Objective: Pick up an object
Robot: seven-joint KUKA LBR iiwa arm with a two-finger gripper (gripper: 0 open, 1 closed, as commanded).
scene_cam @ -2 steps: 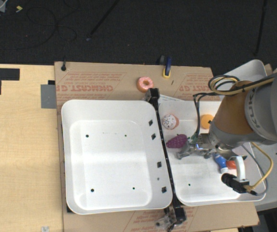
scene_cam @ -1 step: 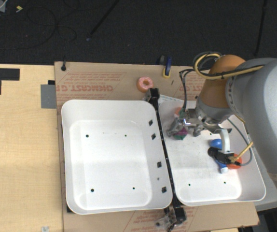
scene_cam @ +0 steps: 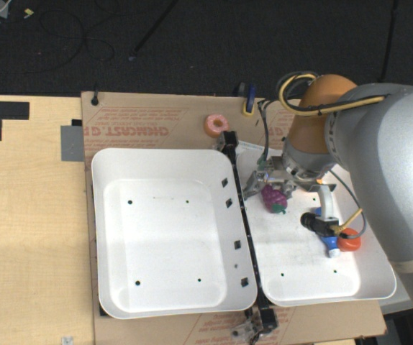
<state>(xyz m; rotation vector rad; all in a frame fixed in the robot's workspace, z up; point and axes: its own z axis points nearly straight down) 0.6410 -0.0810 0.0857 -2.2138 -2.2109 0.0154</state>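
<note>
Camera view: two white bins lie side by side on a brown cardboard sheet [scene_cam: 156,117], which rests on a pale wooden bench [scene_cam: 26,228]. The left bin [scene_cam: 163,250] takes up the middle of the frame, and its floor is bare from wall to wall. The right bin [scene_cam: 300,279] is narrower in the picture. Its lower half is open floor, while its upper half is crowded by the arm [scene_cam: 379,157], which comes in from the right edge and covers the bin's upper right corner. A black strip [scene_cam: 239,221] runs along the seam where the two bins meet. The gripper [scene_cam: 270,184] hangs over the upper left part of the right bin, close to that seam and near the bin's upper wall, so there is little room on those two sides. Whether the gripper is spread or closed cannot be told, nor whether it holds anything. The purple object [scene_cam: 273,197] sits right under it, at least touching it in the picture. It is a small lump, slightly longer from top to bottom of the frame, with a green bit at its lower right end. Toward the lower right, well apart from it, an orange object [scene_cam: 350,242] lies just beside a small blue piece [scene_cam: 333,251]. Outside the bins, a pink ring [scene_cam: 216,126] rests on the cardboard above the seam, and a blue clamp [scene_cam: 247,95] stands at the cardboard's upper edge.
</note>
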